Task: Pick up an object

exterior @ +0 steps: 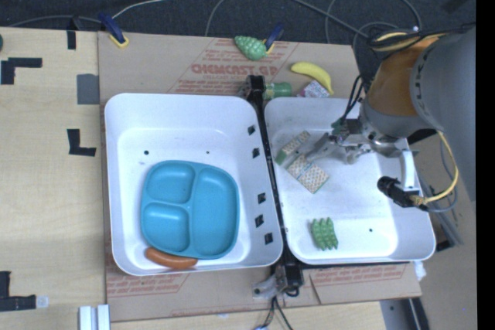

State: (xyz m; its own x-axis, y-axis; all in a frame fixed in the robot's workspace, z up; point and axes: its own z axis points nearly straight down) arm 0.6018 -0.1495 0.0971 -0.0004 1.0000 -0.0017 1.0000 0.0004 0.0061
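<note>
Two shallow white bins sit side by side on the bench. The left bin [124, 166] holds a blue divided plate [189, 209] near its front edge, with an orange sausage-shaped toy [172, 260] touching the plate's front rim, close to the front left corner. In the right bin [387, 243], a green knobbly block [324, 233] lies near the front edge, and a patterned flat packet [304, 163] lies toward the back left. My gripper [340, 144] hangs over that bin's back half, just beside the packet; I cannot tell how it is set. On the bench behind the bins lie a banana [312, 76] and a green toy [250, 47].
</note>
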